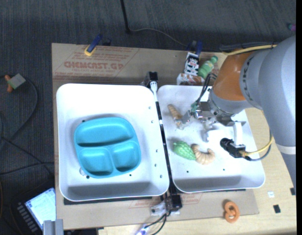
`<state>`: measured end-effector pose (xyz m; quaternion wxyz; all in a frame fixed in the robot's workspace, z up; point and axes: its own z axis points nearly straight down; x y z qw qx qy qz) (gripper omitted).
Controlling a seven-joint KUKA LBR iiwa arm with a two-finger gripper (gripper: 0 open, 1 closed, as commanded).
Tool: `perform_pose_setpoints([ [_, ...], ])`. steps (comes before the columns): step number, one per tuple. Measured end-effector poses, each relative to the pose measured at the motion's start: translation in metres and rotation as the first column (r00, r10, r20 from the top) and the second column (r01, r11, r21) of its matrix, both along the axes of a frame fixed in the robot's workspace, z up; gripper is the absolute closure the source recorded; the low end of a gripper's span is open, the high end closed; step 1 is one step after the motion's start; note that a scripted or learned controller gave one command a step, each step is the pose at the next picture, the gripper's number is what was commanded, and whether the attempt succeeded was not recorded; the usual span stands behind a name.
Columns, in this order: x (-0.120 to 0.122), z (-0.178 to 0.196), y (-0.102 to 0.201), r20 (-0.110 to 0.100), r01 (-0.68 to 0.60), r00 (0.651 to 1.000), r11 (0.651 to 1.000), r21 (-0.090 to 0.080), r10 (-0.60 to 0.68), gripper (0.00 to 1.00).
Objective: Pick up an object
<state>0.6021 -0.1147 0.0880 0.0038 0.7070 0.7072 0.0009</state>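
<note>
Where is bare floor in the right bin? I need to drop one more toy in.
The near strip of the right bin, below the green toy and tan toy, is bare. The middle is crowded: both toys, a small shell-like piece, and the tool.

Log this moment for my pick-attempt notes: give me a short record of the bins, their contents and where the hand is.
left bin: holds a blue divided tray
right bin: holds a green toy, a tan curved toy beside it, and a small tan piece farther back
hand: over the right bin, above the toys
grasp: nothing seen between its fingers
off the bins: orange ring on the bench
</note>
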Motion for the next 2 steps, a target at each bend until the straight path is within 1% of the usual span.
perform_pose_setpoints([
  [1, -0.080, 0.024, -0.012, -0.009, 0.001, 1.000, 1.000, 0.004, -0.001, 0.00],
  [2, -0.040, 0.000, 0.015, -0.003, 0.000, 1.000, 1.000, 0.003, 0.000, 0.00],
])
